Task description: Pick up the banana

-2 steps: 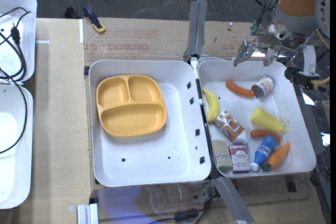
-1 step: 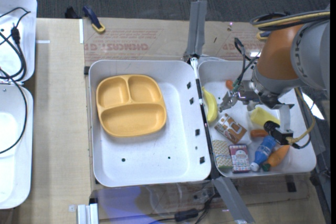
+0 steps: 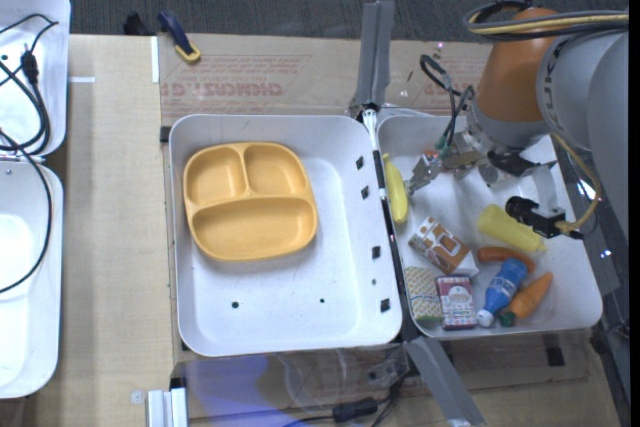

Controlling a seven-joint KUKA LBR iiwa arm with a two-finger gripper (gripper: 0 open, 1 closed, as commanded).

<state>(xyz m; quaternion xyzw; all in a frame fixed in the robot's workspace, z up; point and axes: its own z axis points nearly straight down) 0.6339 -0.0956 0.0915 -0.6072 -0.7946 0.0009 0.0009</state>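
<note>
In the right bin:
Banana: curved yellow banana lies against the left wall.
End effector: fingers apart, just beside it, gripping nothing.
Risk: the wall may block one finger.

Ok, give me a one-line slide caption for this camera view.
Gripper poised just right of the banana at the right bin's left wall; yellow divided plate in the left bin.

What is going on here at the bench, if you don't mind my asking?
A grey arm reaches into the right bin, its gripper poised beside the banana, which lies along that bin's left wall. The banana is not yet picked up. Other toy foods and small boxes crowd the same bin, and a yellow divided plate sits in the left bin.
</note>
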